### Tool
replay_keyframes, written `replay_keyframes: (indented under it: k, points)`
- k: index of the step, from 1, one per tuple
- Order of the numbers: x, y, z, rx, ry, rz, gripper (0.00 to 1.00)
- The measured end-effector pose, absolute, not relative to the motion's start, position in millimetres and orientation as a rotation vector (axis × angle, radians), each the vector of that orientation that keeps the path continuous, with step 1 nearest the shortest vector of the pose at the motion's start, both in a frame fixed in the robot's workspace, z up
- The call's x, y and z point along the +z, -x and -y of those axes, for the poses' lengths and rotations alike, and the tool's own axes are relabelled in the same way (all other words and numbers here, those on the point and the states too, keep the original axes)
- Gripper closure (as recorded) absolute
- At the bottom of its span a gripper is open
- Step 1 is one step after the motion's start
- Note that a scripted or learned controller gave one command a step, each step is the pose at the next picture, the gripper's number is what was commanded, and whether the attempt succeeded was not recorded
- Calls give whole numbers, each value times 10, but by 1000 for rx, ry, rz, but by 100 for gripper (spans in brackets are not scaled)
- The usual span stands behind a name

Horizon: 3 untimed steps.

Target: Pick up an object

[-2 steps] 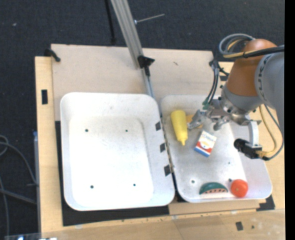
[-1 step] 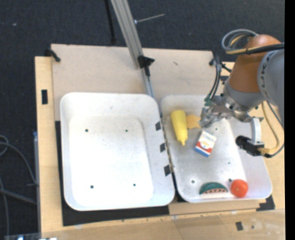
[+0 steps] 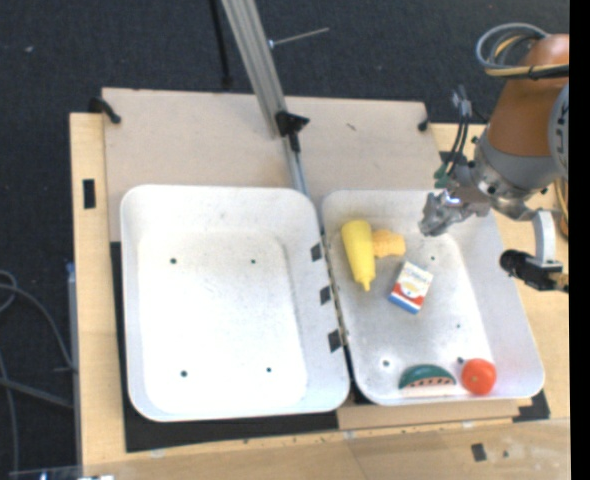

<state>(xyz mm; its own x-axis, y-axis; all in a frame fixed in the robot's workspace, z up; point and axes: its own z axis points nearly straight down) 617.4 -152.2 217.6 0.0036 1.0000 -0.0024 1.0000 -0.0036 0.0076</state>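
The arm point(image 3: 523, 118) is reaching in from the right, its orange band sitting above the grey wrist, and the gripper point(image 3: 435, 216) is hanging over the upper right part of the right bin point(image 3: 510, 313). Whether the claw is spread or pressed together cannot be told at this angle; nothing is showing between its tips. Candidate objects are all lying in the right bin: a yellow banana-shaped toy point(image 3: 358, 252) is resting near the bin's upper left, with a smaller yellow-orange piece point(image 3: 389, 243) touching its right side. A small white carton with red and blue print point(image 3: 411, 288) is sitting tilted just below and to the right of these, apart from them. Along the bin's lower edge a green and red watermelon slice point(image 3: 427, 377) is lying just beside a red-orange ball point(image 3: 479, 375). The gripper is sitting just right of the yellow-orange piece, above the carton. The left bin point(image 3: 145, 298) is lying beside the right one, both on the bench point(image 3: 195, 133).
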Motion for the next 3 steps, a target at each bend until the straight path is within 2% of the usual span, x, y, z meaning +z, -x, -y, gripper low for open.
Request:
replay_keyframes:
  k: [1,2,3]
  points:
    - [2821,-6234,1512,8,-2212,-2219,100]
    - [2828,-6239,1527,0,-2214,-2223,100]
    - [2732,-6267,915,1,-2214,-2229,100]
